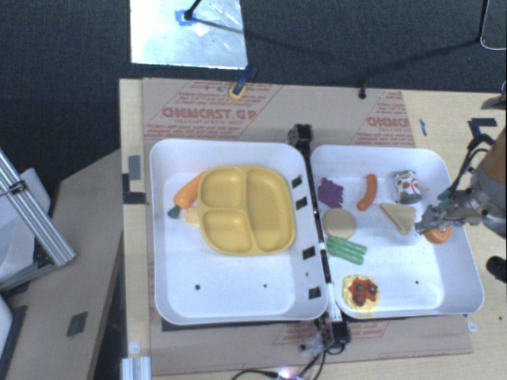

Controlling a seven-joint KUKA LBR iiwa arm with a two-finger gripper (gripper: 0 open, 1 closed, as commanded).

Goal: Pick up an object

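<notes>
Claw: claw sits low over the right edge of the right bin, at the end of the grey arm that enters from the right; whether it is apart or together cannot be told, as the tips are too small and blurred.
Orange piece: one small orange object lies directly under and touching the claw tip; whether it is gripped cannot be told.
Sandwich wedge: one tan triangular piece, just left of the claw, close to it.
Can: one small white-and-red can, up and left of the claw, near.
Sausage: one orange-red sausage, further left of the claw, past the wedge.
Grapes: one purple bunch, well left of the claw, near the divider between the bins.
Round bun: one pale disc, well left of the claw, just below the grapes.
Green beans: one green cluster, left of and below the claw, just under the bun.
Pizza piece: one yellow round with red topping, below and left of the claw, at the bin's front edge.
Bins: two white bins, the right bin under the claw, the left bin far to its left.
Yellow tray: one divided plate in the left bin, far left of the claw.
Carrot: one orange carrot, touching the tray's far-left edge, farthest from the claw.
Tabletop: one tabletop with a printed cardboard sheet under both bins.
</notes>
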